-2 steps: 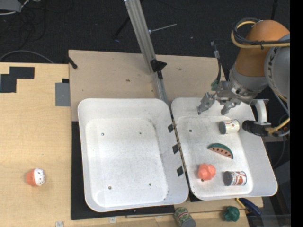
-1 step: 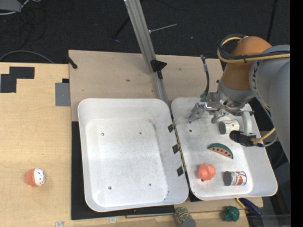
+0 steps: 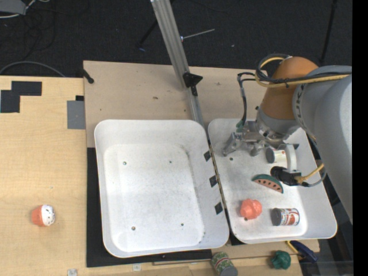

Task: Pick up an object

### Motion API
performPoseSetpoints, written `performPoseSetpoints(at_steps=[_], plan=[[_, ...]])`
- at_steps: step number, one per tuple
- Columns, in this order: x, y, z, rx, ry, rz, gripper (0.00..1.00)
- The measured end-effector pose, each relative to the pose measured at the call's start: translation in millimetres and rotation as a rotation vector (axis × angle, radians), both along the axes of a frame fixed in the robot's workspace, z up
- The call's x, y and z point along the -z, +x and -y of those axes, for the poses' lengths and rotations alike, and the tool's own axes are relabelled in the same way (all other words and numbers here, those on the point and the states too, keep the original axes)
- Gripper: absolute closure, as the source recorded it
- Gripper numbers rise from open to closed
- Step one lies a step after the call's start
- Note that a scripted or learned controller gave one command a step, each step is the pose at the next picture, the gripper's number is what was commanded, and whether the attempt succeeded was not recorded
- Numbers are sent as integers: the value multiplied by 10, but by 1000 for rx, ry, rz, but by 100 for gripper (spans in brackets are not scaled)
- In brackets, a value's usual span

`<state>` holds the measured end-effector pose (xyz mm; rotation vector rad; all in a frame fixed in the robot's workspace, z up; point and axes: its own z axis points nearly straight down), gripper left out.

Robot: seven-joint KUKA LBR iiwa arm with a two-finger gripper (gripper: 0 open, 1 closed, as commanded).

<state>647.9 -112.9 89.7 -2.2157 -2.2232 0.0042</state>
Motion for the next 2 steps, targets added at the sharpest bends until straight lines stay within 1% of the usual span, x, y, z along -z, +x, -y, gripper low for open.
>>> performPoseSetpoints(at_steps=[1, 2], plan=[[-115, 3, 8, 2, 0, 2, 100], [-592, -34, -58, 3, 0, 7, 100]])
